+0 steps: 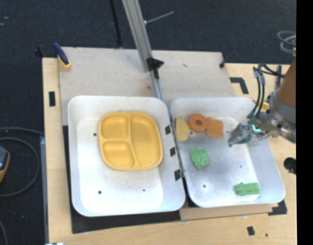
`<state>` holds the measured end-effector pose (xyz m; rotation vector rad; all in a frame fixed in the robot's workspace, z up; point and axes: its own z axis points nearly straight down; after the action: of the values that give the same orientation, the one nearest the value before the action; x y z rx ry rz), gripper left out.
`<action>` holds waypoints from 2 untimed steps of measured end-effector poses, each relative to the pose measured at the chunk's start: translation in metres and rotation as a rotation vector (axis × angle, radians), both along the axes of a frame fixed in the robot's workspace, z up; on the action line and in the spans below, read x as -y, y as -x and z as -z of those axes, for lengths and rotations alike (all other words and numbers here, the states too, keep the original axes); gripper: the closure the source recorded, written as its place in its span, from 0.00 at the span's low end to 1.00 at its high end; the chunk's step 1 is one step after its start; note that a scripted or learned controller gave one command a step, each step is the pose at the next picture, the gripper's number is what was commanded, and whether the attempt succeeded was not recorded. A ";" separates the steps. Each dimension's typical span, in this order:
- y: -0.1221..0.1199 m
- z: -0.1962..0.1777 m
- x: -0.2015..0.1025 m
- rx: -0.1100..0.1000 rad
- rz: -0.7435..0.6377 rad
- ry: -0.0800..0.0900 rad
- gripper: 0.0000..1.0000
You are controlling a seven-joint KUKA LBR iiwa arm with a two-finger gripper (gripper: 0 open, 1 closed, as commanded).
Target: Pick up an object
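The right bin [258, 152] holds several small objects. An orange ring [197, 122] and an orange block [214, 128] lie together near its back. A pale yellow piece [182, 129] rests against the left wall. A green lump [199, 157] sits in the middle, and a flat green piece [246, 189] lies near the front right. My gripper [239, 136] hangs over the right part of this bin, just right of the orange block, and I see nothing between its fingers.
The left bin [85, 188] carries a yellow divided plate [130, 140]. A metal pole [138, 29] slants up from the gap between the bins at the back. The arm's wrist [281, 114] with cables stands over the right bin's right rim.
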<state>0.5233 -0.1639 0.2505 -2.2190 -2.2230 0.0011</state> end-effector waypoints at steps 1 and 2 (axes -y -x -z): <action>0.000 -0.001 0.000 0.002 0.000 0.000 0.00; -0.004 0.043 -0.002 -0.002 0.001 0.000 0.00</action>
<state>0.5270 -0.1614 0.2079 -2.2195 -2.2213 0.0035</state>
